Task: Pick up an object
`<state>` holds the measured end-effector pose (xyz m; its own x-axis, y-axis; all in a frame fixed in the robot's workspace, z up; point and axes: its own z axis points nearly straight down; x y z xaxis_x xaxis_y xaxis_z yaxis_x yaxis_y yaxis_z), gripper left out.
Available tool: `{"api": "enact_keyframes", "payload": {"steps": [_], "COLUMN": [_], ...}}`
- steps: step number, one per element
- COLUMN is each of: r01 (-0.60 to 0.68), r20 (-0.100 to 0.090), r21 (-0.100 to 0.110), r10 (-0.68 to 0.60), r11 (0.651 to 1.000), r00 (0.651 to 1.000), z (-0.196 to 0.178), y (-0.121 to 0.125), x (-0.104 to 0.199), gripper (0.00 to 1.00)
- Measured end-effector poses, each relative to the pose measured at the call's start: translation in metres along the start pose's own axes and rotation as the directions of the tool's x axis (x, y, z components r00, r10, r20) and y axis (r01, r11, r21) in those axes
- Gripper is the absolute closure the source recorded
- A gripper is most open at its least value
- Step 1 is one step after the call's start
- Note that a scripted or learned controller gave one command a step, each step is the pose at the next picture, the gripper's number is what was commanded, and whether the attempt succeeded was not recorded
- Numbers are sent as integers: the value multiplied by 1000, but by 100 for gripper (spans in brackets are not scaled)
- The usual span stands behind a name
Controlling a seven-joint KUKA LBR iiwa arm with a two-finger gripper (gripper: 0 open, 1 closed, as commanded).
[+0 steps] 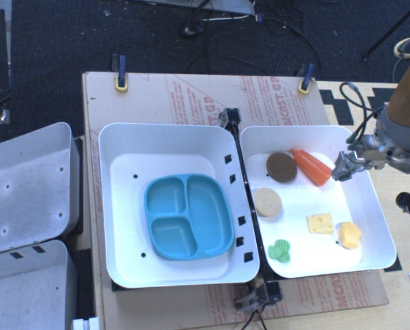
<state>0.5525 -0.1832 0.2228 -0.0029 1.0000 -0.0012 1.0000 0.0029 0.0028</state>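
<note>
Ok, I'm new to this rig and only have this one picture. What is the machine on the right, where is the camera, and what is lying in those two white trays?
The camera hangs above the bench and looks down at a slant. The grey thing coming in from the right is a robot arm, and its gripper hangs over the right bin, near that bin's right wall. I see nothing between its fingers.

The left bin holds a blue divided plate. In the right bin lie toy foods: a brown disc, an orange carrot beside it, a beige disc, a cheese slice, a yellow lump and a small green piece. The carrot lies closest to the gripper.
</note>
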Motion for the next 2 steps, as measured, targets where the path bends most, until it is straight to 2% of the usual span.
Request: {"api": "enact_keyframes", "payload": {"steps": [1,2], "r01": [4,5], "r20": [-2,-3], "r21": [3,5], "r10": [-4,-5], "r11": [1000,1000], "r00": [1000,1000], "z": [1,10], "y": [8,2], "x": [51,107], "gripper": [100,100]}}
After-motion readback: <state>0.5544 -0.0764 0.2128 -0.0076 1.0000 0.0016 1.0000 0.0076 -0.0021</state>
